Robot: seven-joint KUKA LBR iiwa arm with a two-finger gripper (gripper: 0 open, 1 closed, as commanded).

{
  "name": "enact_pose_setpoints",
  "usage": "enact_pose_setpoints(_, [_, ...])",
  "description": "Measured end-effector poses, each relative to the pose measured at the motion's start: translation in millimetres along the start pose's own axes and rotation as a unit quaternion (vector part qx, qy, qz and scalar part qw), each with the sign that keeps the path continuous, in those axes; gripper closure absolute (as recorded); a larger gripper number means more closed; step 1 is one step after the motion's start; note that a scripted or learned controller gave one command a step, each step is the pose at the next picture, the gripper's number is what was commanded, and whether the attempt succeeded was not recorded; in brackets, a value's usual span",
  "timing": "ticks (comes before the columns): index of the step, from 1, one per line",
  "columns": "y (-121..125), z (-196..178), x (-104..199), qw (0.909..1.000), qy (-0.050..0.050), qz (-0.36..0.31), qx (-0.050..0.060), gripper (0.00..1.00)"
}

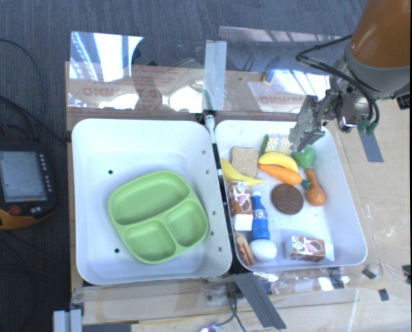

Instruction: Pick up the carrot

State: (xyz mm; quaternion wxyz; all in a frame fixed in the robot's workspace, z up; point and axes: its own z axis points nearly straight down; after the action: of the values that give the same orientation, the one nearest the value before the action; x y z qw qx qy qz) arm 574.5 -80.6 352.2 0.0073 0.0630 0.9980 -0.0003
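Observation:
The carrot (280,174) is orange with a green leafy top and lies across the middle of the right bin (351,216), its tip pointing left. A yellow banana (278,160) lies right behind it. My gripper (305,138) hangs over the bin's far right part, just above and behind the carrot's green end. It is open with nothing between its fingers.
Packed around the carrot are a small orange piece (316,191), a brown round cookie (287,199), a cracker (245,160), a blue bottle (260,217), a white egg (264,249) and a small carton (307,247). The left bin (95,144) holds a green divided plate (158,216).

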Motion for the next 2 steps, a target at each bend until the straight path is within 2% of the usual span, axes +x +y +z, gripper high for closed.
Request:
enact_pose_setpoints(1, [6, 171, 77, 0.9989, 0.011, -0.045, 0.000, 1.00])
enact_pose_setpoints(2, [9, 38, 87, 0.9991, 0.000, -0.042, 0.000, 1.00])
